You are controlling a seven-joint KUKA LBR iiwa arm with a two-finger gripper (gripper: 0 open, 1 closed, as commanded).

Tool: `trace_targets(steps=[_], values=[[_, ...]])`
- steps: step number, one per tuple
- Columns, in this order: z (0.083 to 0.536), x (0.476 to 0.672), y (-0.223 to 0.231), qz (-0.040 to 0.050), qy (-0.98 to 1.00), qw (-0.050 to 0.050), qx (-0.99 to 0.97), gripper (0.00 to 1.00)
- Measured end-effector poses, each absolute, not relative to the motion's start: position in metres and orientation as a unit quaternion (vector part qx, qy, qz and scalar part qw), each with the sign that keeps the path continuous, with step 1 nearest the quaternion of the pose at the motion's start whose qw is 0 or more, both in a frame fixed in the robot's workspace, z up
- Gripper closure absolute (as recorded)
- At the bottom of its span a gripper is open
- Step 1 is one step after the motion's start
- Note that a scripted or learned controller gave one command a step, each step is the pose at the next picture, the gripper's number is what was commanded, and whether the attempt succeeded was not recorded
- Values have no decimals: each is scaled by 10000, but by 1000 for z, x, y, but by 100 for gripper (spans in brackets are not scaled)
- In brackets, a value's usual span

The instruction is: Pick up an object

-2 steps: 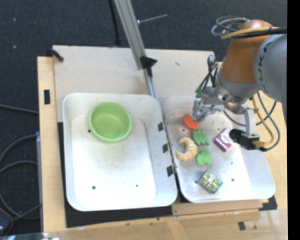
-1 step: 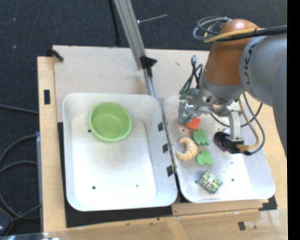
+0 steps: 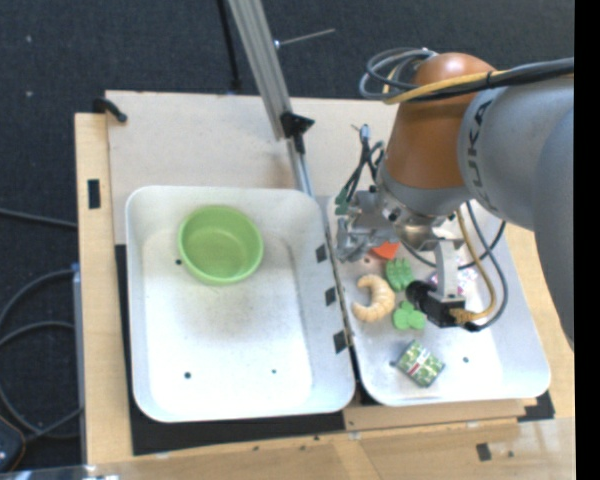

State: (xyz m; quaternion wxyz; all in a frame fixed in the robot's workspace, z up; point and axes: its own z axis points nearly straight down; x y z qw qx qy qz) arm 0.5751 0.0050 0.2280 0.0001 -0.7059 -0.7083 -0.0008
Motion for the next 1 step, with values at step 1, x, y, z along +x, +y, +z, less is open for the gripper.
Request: trace_targets(steps=[1], values=[[225, 553, 46, -3, -7092, 5, -7050, 100]])
